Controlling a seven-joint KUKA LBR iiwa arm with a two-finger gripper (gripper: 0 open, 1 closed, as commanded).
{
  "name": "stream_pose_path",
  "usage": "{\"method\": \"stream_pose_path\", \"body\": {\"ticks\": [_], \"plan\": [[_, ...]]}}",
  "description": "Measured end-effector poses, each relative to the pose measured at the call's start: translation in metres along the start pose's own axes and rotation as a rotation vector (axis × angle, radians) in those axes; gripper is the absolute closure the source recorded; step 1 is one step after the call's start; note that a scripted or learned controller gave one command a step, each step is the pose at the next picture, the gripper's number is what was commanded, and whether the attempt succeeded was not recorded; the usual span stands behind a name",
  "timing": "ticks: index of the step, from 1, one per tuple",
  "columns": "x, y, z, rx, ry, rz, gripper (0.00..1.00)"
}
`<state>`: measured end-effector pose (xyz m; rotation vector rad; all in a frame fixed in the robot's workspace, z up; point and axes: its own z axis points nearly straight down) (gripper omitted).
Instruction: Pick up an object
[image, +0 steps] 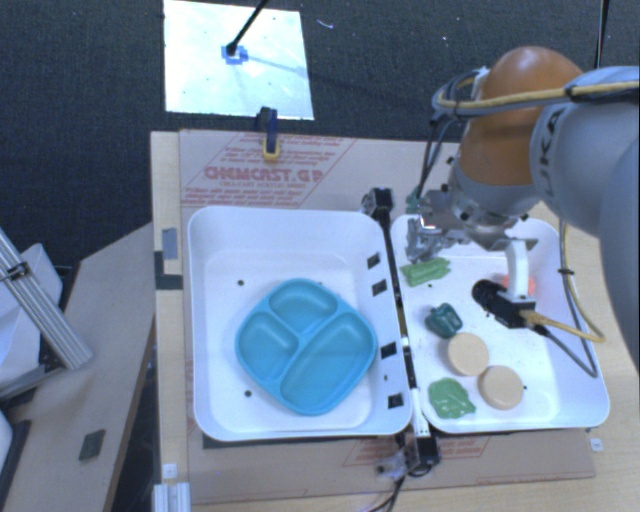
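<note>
Nearest me, the green blob (450, 399) and two tan discs (468, 354) lie loose in the right bin (590, 400). My gripper (424, 243) hovers over the pale green piece (426, 270), evidently targeting it; grip state I cannot tell.

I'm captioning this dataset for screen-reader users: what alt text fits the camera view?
A grey arm's end effector hangs over a light green piece in the right bin, which also holds two tan discs, a teal piece and another green piece. The left bin holds a blue divided plate.
</note>
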<state>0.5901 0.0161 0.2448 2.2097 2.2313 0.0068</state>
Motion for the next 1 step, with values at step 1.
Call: {"method": "stream_pose_path", "body": {"ticks": [1], "plan": [[0.0419, 0.0264, 0.0170, 0.001, -0.002, 0.002, 1.00]]}}
